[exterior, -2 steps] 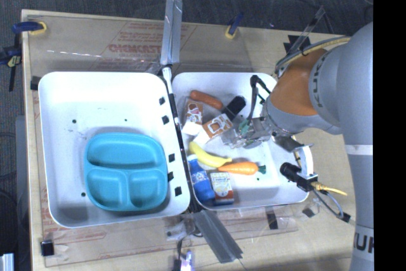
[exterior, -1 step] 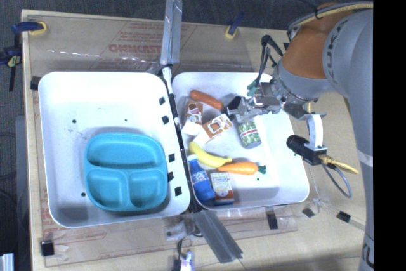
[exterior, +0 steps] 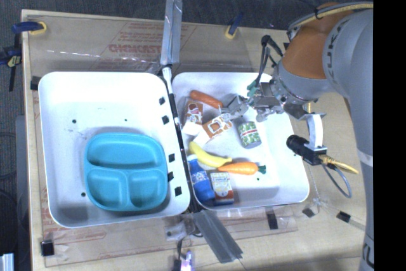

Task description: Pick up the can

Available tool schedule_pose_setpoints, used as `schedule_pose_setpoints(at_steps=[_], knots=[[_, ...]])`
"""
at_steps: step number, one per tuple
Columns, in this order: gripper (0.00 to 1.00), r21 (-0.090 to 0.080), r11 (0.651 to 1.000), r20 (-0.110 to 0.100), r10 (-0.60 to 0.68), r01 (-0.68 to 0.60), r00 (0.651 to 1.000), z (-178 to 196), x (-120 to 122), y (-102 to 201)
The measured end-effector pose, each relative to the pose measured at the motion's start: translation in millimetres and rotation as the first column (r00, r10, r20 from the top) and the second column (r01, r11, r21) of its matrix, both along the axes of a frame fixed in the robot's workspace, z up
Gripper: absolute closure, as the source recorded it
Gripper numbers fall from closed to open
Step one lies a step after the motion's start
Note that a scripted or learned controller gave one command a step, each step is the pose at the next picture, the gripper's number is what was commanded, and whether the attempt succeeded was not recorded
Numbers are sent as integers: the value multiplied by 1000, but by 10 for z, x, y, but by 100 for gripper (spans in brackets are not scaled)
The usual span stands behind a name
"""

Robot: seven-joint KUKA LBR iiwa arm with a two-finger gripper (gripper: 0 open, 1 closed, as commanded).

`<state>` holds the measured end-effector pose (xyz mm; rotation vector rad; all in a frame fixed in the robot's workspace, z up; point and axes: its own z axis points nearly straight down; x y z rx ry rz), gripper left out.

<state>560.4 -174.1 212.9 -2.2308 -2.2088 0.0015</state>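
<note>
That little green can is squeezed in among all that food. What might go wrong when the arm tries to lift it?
1. The can lies on its side, so it may roll or slip away.
2. A small carton sits right beside it, and the gripper hangs over both, so it might grab or knock the carton.
3. The banana and carrot lie just below and could get shoved.

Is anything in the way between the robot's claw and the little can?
Nothing visible is. The gripper sits just above the can in the right bin. A small carton lies beside the can on the view's left, not between them.
</note>
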Motion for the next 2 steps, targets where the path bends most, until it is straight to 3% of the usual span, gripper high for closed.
schedule_pose_setpoints(at_steps=[1,2], knots=[[0,1,1000,7,27,-27,1000,-1030,4,-199],[0,-18,970,17,241,-241,970,-1072,404,-99]])
